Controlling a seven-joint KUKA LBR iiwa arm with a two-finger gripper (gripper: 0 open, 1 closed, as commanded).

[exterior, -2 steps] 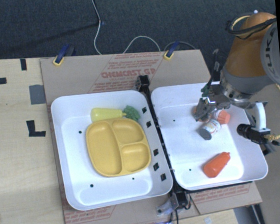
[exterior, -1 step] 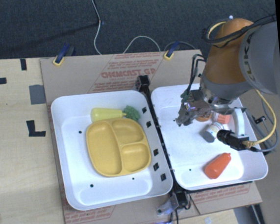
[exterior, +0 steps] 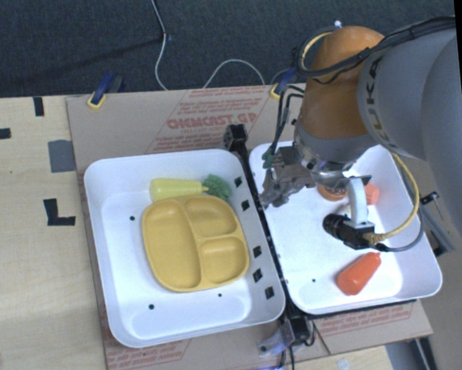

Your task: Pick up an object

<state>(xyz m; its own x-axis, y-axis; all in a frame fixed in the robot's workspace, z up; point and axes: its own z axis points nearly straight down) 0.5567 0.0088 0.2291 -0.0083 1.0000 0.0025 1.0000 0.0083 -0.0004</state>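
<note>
1. Broadly, starts with the bench (exterior: pixel 25 240): carries cardboard and two shallow bins set edge to edge, probably so that anything lifted from one can go straight across to the other.
2. Reaches in from the right as the grey arm (exterior: pixel 418 97), orange band bent over the right bin (exterior: pixel 319 253), which puts the wrist above that bin's contents rather than the left bin (exterior: pixel 101 184).
3. Fills most of the left bin's floor as a yellow divided plate (exterior: pixel 194 242), lying flat and well apart from the arm; looks like a poor first target, wide and low.
4. Hangs low over the right bin's left edge as the claw (exterior: pixel 283 181), close to the divider; cannot tell how far open, and shows nothing gripped.
5. Lies near the right bin's lower edge as an orange carrot-shaped toy (exterior: pixel 359 273), apart from the claw and untouched; seems the likeliest thing to pick up, being free on all sides.
6. Rests against the plate's upper rim as a yellow toy with a green tip (exterior: pixel 178 187), wedged there and harder to get at.
7. Peeks out just below the wrist as a small orange piece (exterior: pixel 370 193), too hidden to name.
</note>
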